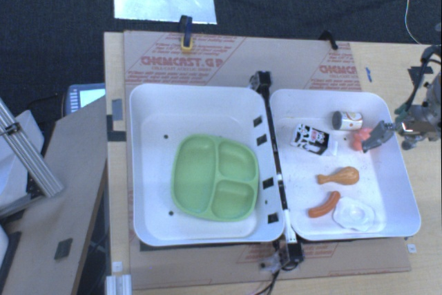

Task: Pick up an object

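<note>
At the right bin's far edge: my gripper [378,135] hangs over the rim beside a pink object [358,141]; whether anything is grasped I cannot tell.
Right bin [400,176]: a small can [347,120], a black-and-white cow-patterned item [311,138], a toy drumstick [339,177], an orange sausage [323,204] and a white fried-egg piece [353,215].
Left bin [148,148]: a green divided plate [214,177].
My arm: enters from the right.
</note>
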### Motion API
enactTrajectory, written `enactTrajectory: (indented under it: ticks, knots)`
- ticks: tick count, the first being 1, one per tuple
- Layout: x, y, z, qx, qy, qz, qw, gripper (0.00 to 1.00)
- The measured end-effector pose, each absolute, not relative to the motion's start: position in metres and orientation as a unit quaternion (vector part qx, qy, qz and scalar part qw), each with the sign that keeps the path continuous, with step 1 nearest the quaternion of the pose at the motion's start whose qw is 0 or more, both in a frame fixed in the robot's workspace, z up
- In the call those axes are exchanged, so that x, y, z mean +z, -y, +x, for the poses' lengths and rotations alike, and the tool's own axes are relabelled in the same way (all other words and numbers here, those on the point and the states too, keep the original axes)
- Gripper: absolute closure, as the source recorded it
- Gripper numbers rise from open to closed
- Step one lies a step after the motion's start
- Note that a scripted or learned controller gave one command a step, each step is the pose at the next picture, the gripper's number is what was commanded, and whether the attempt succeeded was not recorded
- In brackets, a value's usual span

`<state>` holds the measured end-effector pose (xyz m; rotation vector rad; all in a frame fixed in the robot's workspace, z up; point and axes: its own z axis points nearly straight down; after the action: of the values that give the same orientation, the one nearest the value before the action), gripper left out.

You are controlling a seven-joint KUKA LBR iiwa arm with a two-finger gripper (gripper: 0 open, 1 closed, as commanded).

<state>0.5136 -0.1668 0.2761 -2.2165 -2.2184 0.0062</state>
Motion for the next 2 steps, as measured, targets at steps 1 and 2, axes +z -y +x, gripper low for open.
enactTrajectory:
  ticks: [1,2]
  knots:
    - [0.280,0.167,0.515,-0.0003,0.708,-0.706,-0.001,0.00]
    - [0.230,0.156,0.518,0.0005,0.708,-0.706,0.001,0.00]
